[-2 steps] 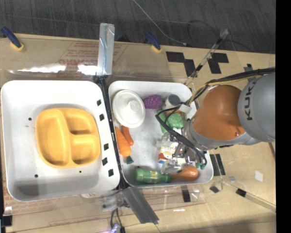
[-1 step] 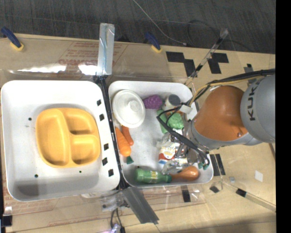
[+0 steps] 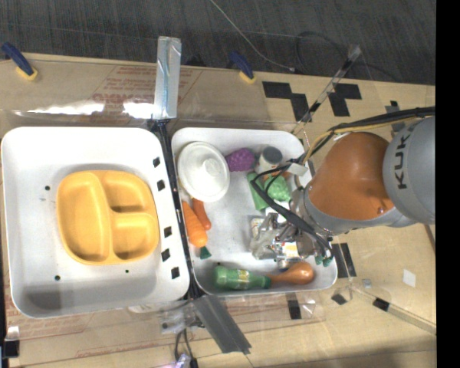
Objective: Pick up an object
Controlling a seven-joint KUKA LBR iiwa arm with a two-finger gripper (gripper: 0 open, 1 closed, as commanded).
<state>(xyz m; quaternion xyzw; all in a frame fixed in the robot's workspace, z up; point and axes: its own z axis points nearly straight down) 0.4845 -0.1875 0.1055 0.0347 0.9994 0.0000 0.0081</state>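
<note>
The gripper [image 3: 274,236] is lowered into the right bin [image 3: 238,138], toward that bin's right wall and just above the items along its near wall. The state of the jaws cannot be told, since the mechanism is cluttered with cables. No object can be confirmed as held. Candidate objects lie close by: a green bottle [image 3: 238,277] and a brown item [image 3: 295,273] against the near wall, a carrot [image 3: 194,222] at the left wall, a purple item [image 3: 241,159] and a white bowl [image 3: 203,169] near the far wall. A yellow tray [image 3: 107,215] occupies the left bin [image 3: 31,148]. Crowding is judged the main risk: two items may be pinched together, or one pushed against the wall.
</note>
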